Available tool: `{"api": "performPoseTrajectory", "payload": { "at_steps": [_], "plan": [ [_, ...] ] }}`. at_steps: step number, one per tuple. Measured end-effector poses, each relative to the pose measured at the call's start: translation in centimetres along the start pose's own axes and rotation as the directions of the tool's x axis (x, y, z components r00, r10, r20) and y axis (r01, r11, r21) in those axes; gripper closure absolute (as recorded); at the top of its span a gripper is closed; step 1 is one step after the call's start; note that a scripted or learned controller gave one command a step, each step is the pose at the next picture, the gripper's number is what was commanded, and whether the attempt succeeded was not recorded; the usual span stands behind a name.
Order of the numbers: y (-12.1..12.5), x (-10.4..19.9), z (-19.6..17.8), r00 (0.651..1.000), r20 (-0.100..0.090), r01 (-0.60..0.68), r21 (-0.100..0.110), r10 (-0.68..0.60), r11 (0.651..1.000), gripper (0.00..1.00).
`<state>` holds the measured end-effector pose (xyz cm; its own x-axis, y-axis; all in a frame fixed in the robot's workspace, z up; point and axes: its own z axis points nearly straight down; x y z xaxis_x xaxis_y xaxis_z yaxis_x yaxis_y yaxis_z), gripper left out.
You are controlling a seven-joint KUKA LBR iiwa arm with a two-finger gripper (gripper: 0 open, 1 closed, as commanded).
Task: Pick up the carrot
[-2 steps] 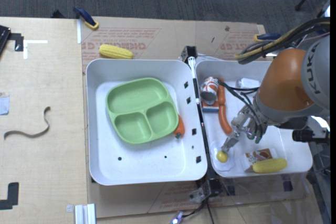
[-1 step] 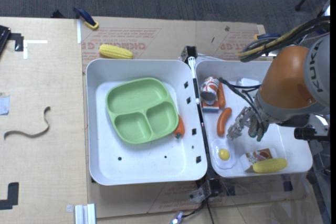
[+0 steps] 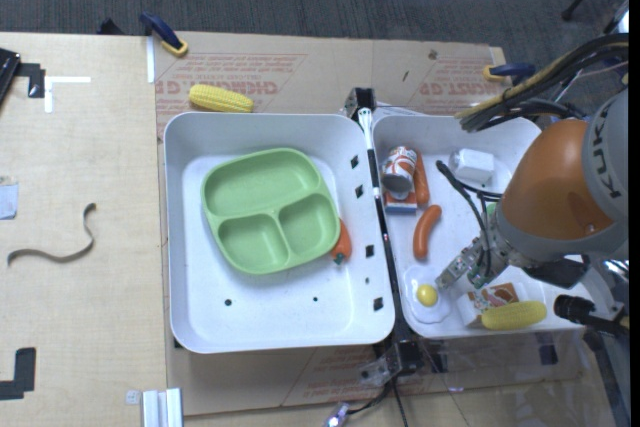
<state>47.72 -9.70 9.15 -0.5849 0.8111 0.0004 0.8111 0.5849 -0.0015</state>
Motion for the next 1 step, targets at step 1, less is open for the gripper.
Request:
{"api": "performPoseTrajectory", "payload": {
  "at_steps": [1],
  "plan": [
    [-0.16, -0.22, -0.01, 0.984, 0.0, -0.178, -0.001, 0.178, 0.984, 1.0]
  ]
}}
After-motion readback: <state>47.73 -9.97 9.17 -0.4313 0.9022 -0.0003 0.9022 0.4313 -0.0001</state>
